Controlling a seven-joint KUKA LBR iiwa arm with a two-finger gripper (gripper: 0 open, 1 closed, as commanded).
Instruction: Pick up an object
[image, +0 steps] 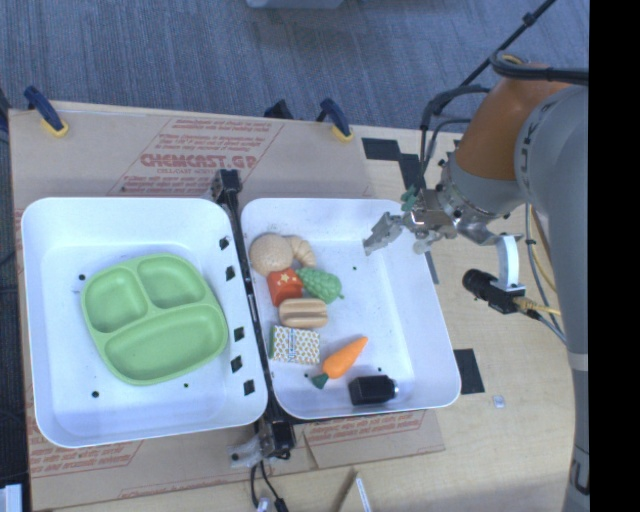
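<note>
Camera view: I see the tool (385, 233) hanging over the upper right part of the right bin (420, 330), its fingers spread apart with nothing between them. Left of and below it in that bin lie the croissant (278, 251), tomato (285, 286), carrot (344, 358) and black block (372, 389).

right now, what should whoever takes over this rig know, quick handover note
Pincer: hovering over the right bin's upper right corner, nothing between its fingers.
Things: croissant, tomato, green vegetable, hot dog bun, patterned block, carrot and black block all lie in the right bin. The green divided plate sits in the left bin.
Done: nothing picked yet.
Left: choose an object, descend, grasp, lift.
</note>
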